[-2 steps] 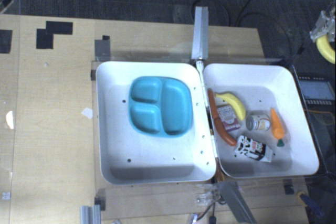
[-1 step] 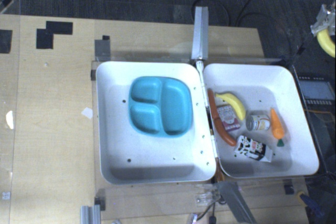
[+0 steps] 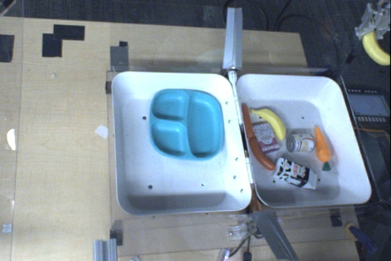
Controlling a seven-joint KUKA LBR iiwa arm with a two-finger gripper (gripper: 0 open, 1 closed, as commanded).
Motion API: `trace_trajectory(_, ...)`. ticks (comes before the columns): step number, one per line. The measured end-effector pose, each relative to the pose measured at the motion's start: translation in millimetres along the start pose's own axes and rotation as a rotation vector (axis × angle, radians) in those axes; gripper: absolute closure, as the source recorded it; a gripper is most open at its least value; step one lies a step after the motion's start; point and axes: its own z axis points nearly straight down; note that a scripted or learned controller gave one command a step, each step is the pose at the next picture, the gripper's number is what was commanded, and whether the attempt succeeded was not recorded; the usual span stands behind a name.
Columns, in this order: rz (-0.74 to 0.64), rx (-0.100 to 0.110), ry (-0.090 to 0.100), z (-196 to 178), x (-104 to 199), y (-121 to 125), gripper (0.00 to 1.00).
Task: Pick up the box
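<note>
The box (image 3: 294,173) is a flat white carton with black print. It lies tilted near the front of the right bin (image 3: 342,101). My gripper (image 3: 371,22) hangs at the far right edge of the camera view, beyond the right bin's back corner and well away from the box. A curved yellow thing (image 3: 375,49) sits directly under the gripper; whether it is held I cannot tell.
The right bin also holds a banana (image 3: 272,121), a reddish packet (image 3: 264,135), a long orange-brown sausage (image 3: 255,145), a small can (image 3: 300,143) and a carrot (image 3: 322,143). These crowd the box's far side. A blue divided plate (image 3: 186,123) lies in the left bin (image 3: 131,150).
</note>
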Motion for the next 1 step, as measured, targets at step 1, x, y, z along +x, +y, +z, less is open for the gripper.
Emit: trace_trajectory(1, 0.000, 0.000, 0.000, 6.6, 0.5, -0.3, 1.00)
